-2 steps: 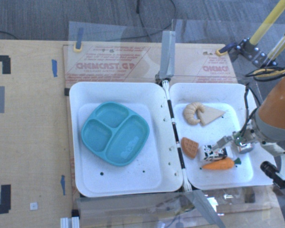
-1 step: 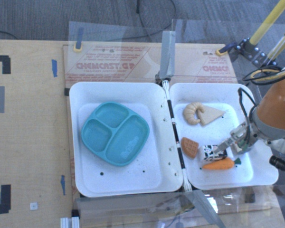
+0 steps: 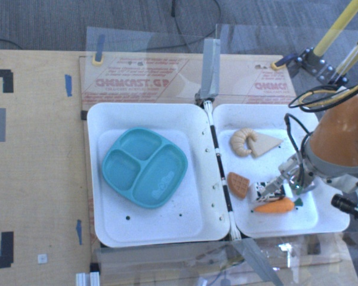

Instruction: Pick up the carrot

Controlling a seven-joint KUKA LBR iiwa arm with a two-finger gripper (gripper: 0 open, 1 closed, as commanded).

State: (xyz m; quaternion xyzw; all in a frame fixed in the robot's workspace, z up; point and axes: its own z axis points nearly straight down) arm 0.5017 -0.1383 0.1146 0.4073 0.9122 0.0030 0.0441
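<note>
Gripper [image 3: 273,190]: mine, low in right bin [image 3: 334,222], finger state I cannot tell, just above the carrot | left bin [image 3: 107,225]: teal divided plate [image 3: 144,167] | right bin: croissant [image 3: 243,141], carrot [image 3: 275,206] near front wall, waffle piece [image 3: 238,185] left of it

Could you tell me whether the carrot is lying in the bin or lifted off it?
Lying down: the carrot rests flat on the right bin's floor, just beneath the gripper.

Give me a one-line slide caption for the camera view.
Gripper hovering just above the carrot in the right bin, beside a croissant and waffle; teal plate in the left bin.
</note>
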